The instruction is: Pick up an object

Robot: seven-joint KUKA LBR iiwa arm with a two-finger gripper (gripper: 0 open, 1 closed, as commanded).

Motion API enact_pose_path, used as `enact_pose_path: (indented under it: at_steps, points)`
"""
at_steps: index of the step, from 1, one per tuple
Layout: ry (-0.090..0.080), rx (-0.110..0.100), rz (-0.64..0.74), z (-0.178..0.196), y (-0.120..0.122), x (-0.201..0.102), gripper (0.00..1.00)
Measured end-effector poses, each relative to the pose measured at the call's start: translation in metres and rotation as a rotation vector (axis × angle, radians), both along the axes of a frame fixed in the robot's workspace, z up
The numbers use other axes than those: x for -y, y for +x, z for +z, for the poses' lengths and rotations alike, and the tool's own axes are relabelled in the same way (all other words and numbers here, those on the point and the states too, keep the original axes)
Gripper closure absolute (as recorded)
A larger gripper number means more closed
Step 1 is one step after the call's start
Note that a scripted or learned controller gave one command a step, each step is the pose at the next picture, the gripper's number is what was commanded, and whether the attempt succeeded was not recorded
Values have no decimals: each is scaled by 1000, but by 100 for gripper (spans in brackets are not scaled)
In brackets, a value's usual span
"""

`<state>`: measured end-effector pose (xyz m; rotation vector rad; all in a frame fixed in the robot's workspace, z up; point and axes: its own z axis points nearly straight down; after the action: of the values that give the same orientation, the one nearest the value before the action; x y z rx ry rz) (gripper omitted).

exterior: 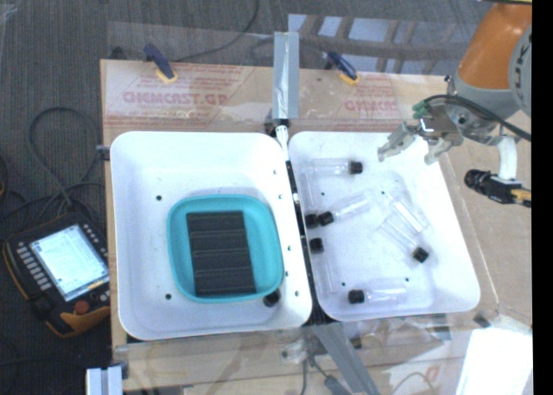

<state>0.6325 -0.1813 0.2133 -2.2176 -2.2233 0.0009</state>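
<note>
Several clear plastic tubes with black caps lie in the right bin (458, 272): one at the back (337, 167), one near the divider (339, 212), a pair in the middle right (404, 225) and one at the front (378, 296). A small black cap (316, 245) lies by the left wall. My gripper (415, 148) hangs above the bin's back right corner, fingers spread open with nothing between them. It is well clear of the tubes.
The left bin (138, 212) holds a teal square tray (225, 248) with a dark ribbed insert and a small black piece (270, 299) at its front corner. A teach pendant (59, 272) lies on the floor at the left. Clamps hold the board at the back.
</note>
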Motion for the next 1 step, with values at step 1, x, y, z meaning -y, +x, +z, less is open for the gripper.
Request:
enact_pose_path:
  at_steps: [1]
  points:
    - [0, -1, 75, -101, -63, 32, 0]
